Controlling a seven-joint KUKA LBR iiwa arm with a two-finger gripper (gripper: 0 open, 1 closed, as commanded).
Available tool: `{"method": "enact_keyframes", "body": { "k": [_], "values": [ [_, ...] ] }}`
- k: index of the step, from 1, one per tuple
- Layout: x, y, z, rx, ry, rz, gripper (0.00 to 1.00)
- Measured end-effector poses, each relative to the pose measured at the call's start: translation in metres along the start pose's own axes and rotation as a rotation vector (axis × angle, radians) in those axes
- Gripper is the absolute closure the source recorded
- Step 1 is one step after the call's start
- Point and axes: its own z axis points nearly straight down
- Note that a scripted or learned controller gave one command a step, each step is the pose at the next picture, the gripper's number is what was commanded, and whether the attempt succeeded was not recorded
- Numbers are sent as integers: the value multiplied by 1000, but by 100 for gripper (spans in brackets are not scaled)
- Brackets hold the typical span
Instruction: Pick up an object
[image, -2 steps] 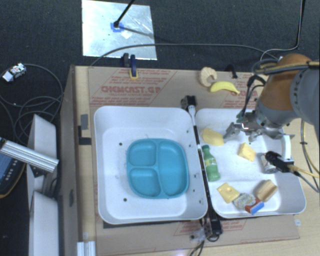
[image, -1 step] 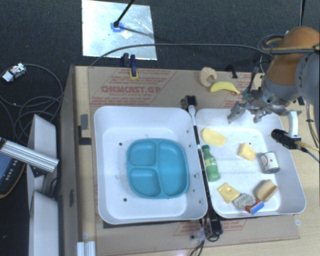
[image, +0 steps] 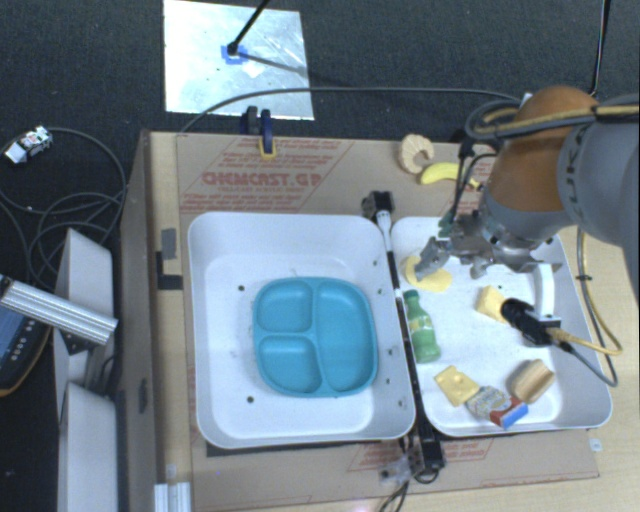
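Plate (image: 314, 335) in left bin (image: 225, 250); bottle (image: 420, 328) at right bin's (image: 590, 400) left edge.

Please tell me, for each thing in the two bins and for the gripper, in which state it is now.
Gripper: low in the right bin, above a pale yellow piece.
Blue divided plate: flat in the left bin, right side up.
Green bottle: lying on its side by the right bin's left wall.
Yellow cheese wedge: lying flat.
Bread roll: resting free in the right bin.
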Motion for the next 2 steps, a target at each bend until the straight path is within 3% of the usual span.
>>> {"method": "enact_keyframes", "body": {
  "k": [1,2],
  "values": [
    [53,-67,0,1,0,1,0],
    [-7,-88,0,1,-1,5,0]
  ]
}}
